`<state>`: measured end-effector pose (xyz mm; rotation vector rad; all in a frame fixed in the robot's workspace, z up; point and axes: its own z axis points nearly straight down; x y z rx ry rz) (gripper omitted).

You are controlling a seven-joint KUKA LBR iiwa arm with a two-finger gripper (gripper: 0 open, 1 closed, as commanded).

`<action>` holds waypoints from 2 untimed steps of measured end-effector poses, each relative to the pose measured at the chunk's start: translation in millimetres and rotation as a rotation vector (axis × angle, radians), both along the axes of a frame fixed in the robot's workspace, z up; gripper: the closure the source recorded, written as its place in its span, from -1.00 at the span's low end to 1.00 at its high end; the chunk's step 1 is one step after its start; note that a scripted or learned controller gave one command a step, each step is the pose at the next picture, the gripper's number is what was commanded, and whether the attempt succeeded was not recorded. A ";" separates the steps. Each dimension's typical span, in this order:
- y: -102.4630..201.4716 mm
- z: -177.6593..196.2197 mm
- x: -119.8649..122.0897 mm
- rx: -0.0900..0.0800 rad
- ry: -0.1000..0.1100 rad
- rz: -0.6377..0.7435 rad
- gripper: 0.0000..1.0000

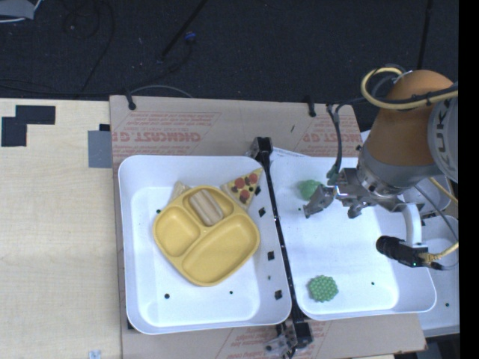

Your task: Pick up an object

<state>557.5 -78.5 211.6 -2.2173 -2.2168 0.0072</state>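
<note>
My gripper [336,204] hangs over the upper middle of the right bin [419,299]. Its two fingers are spread apart and open, with nothing between them. A small green object [307,188] lies just to the left of the left fingertip, near the bin's far wall. A round, bumpy green ball [323,288] rests near the front edge of the same bin, well below the gripper.
The left bin [142,290] holds a yellow divided plate [217,249] with a tan bun-like piece [204,206] in its top compartment. A toy pizza slice [245,186] leans at the plate's upper right. A black divider [273,223] runs between the bins.
</note>
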 end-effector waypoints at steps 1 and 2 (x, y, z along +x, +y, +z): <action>-4.9 -51.6 -9.6 0.000 0.001 0.000 -1.00; -6.9 -102.7 -20.8 0.001 0.002 0.000 -1.00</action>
